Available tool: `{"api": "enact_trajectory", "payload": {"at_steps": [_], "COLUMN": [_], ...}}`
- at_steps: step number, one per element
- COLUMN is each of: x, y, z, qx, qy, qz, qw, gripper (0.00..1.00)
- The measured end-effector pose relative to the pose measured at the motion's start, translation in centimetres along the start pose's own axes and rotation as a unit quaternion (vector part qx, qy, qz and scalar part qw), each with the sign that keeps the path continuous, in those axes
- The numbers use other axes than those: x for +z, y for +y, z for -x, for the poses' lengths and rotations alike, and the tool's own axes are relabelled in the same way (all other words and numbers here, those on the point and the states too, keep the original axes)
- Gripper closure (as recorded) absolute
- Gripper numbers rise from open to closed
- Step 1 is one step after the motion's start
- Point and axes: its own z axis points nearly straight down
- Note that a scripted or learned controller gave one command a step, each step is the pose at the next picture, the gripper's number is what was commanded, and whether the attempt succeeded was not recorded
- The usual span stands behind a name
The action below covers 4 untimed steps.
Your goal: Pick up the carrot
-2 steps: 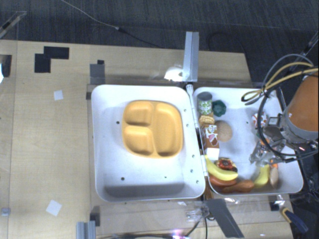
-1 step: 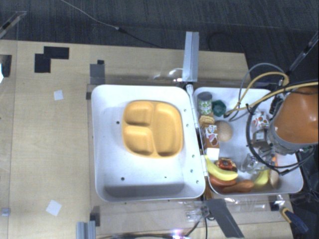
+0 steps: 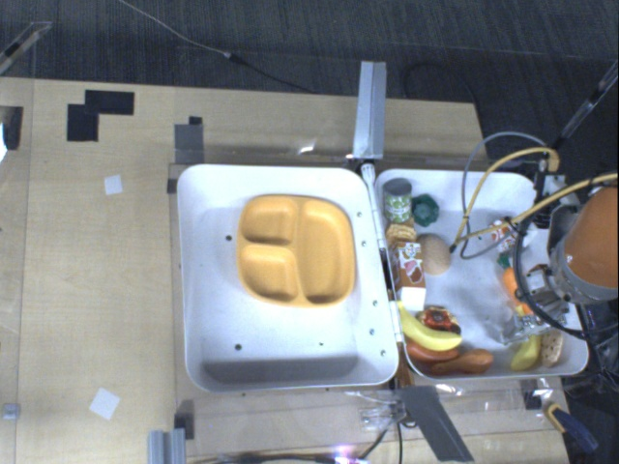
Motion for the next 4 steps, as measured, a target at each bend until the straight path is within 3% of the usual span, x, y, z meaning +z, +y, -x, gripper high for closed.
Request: {"api": "enact_trajectory", "payload": {"at_steps": [1, 2, 3, 4], "x": [-2.4, -6.4, 0.7, 0.8], "y": [-0.7, -3.5, -1.2, -1.3], "z": [0.2, 0.7, 0.1, 0.6], "qx": [0.058, 0.086, -0.159, -0.161], "qy": [0.000, 0.000, 0.000, -0.003], "qz": [0.000, -0.001, -0.001, -0.002], "qw": [0.9983, 0.9963, 0.9873, 0.9870], "gripper": [1.00, 1.00, 1.00, 0.00]}}
